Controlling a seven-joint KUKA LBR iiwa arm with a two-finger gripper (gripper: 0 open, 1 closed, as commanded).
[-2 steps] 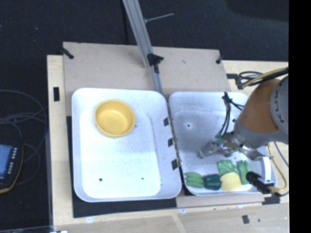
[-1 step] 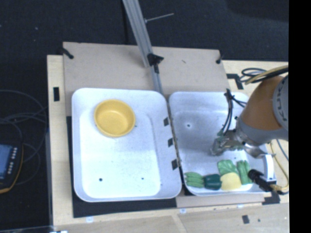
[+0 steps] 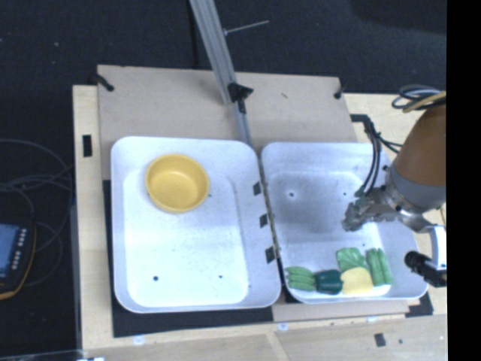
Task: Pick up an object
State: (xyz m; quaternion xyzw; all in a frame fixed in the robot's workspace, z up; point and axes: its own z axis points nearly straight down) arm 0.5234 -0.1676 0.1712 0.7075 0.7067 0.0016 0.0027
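A yellow bowl [image 3: 177, 183] sits upright in the left bin; green, dark teal and yellow pieces [image 3: 340, 274] (closely clustered) lie along the right bin's near edge.

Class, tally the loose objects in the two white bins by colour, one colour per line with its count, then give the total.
Yellow: 2, the yellow bowl in the left bin and a pale yellow piece in the right bin.
Green: 3, left, upper and right pieces.
Dark teal: 1.
Total: 6, though the clustered pieces overlap, so the green count is approximate.
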